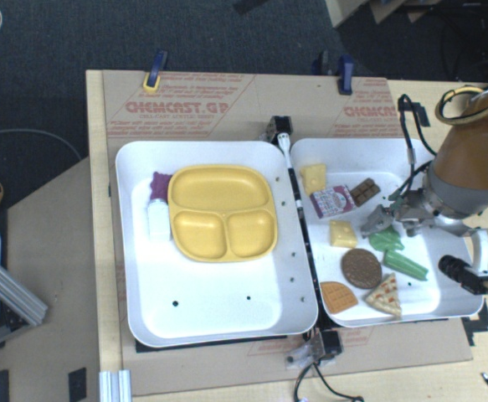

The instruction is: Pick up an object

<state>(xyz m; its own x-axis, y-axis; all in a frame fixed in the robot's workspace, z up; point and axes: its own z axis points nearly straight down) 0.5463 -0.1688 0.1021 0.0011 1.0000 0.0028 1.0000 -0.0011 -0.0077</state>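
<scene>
Camera view: the two-finger gripper is positioned low in the right-hand shallow white bin, at the upper end of a cluster of small toy food items. Whether it is spread or closed cannot be determined.

Candidate objects in that bin:
- a green elongated plastic piece directly beside the gripper, apparently touching it;
- a round brown cookie-like disc just below;
- a pale yellow cheese-like wedge to the left;
- a pink-and-white packet and a dark brown chocolate-like block above;
- a pizza-slice shape and a tan waffle-like piece near the front wall.

The left-hand shallow white bin holds a yellow three-compartment plastic tray.

Status: the approach appears complete. No object is visibly raised. Grasp and lift remain outstanding, judging by every item lying on the bin floor.
</scene>
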